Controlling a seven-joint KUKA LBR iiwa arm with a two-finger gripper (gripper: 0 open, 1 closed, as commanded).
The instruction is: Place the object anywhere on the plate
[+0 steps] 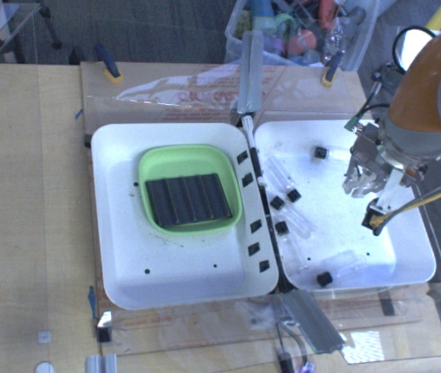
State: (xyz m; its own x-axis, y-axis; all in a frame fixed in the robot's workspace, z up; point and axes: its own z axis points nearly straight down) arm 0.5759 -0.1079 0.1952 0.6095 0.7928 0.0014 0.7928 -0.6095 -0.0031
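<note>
Lying on green plate [192,167]: dark ridged slab [188,200]

From my remote seat this reads as a robotics lab, not a home or a shop. The light wooden bench [26,208] carries two shallow white bins [119,278] set side by side, with black clips along the seam where they meet. A grey industrial arm with an orange band [430,84] reaches in over the bench's right edge. Past the bench's far edge sits a clear plastic tub [306,14] heaped with bright, mixed small items. Clamps [110,68] grip the far edge, and taped plastic sheeting [197,88] lies flat there.
</note>
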